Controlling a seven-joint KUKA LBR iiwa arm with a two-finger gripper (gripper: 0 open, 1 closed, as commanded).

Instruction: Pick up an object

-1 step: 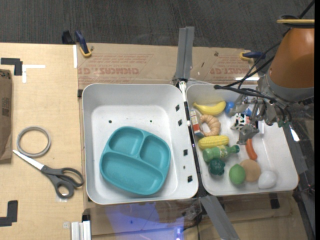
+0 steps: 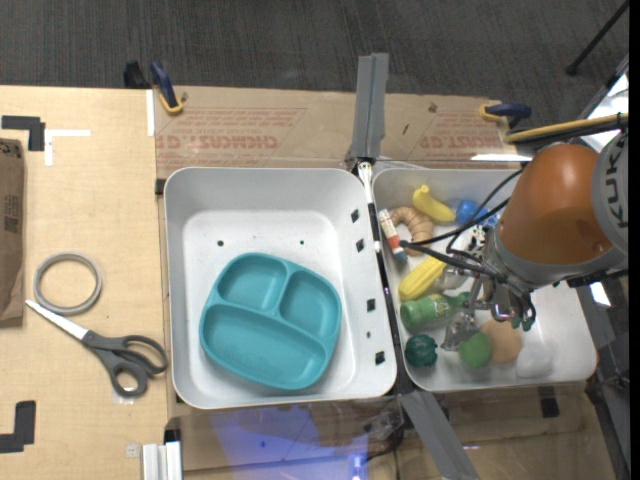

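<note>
Two white bins side by side, the arm (image 2: 560, 208) low over the right one.
Mirrored print on the cardboard (image 2: 260, 133) behind the bins reads "CHEMICALS"; letters "KU" show on the arm's grey shell. The left bin (image 2: 185, 268) holds a teal divided plate (image 2: 270, 318) with open floor around it. The right bin (image 2: 560, 368) is crowded with toy food: a banana (image 2: 432, 204), corn cob (image 2: 422, 278), green ball (image 2: 421, 350), lime-green fruit (image 2: 475, 350), tan egg (image 2: 505, 343). The gripper (image 2: 470, 323) hangs just above the lime-green fruit; I cannot tell its finger spread. Scissors (image 2: 110, 348) and a tape roll (image 2: 68, 281) lie left.
</note>
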